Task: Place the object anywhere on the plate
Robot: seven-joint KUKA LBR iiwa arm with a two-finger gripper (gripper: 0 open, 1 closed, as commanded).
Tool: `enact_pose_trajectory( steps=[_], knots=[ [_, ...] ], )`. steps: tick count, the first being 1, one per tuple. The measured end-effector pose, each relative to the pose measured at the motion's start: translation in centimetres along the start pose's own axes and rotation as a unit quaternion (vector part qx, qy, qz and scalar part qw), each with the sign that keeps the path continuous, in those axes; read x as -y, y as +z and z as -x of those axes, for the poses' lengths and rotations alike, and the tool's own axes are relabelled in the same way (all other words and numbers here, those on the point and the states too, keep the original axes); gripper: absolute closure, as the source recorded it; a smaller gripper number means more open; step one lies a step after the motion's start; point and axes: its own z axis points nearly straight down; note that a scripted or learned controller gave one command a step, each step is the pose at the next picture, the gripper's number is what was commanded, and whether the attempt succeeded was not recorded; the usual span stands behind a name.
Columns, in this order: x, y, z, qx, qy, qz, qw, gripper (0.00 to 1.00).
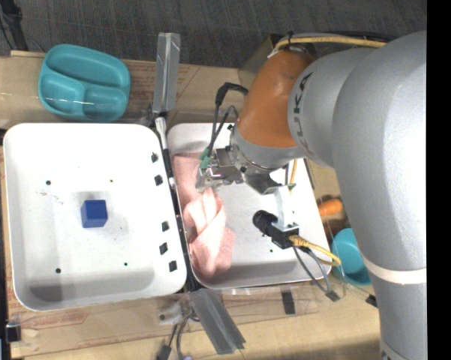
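A small blue cube (94,212) lies alone in the middle of the left bin (30,148). A pink, folded-looking item (208,235) lies along the left side of the right bin (244,265); I cannot tell if it is a cloth or a plate. My gripper (210,175) hangs from the orange-banded wrist, low over the upper end of the pink item, close to the wall between the bins. The arm hides much of the right bin. A teal divided plate (84,81) rests on the bench beyond the left bin.
A black part with a yellow cable (285,235) hangs over the right bin's floor. An orange object (330,207) and a teal bowl (351,257) sit just right of that bin. A metal bar (165,73) stands behind the divider.
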Motion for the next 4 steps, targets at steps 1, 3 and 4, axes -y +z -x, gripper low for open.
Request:
enact_pose_trajectory(
  steps=[1,3,4],
  knots=[
    [1.4,0.1,-6.4,0.001,0.015,-0.001,0.9999,1.0],
    [-3.1,0.7,-15.0,0.001,0.071,-0.001,0.9974,1.0],
    [-8.5,-1.7,-8.6,0.001,0.1,0.0,0.995,1.0]
  ],
)
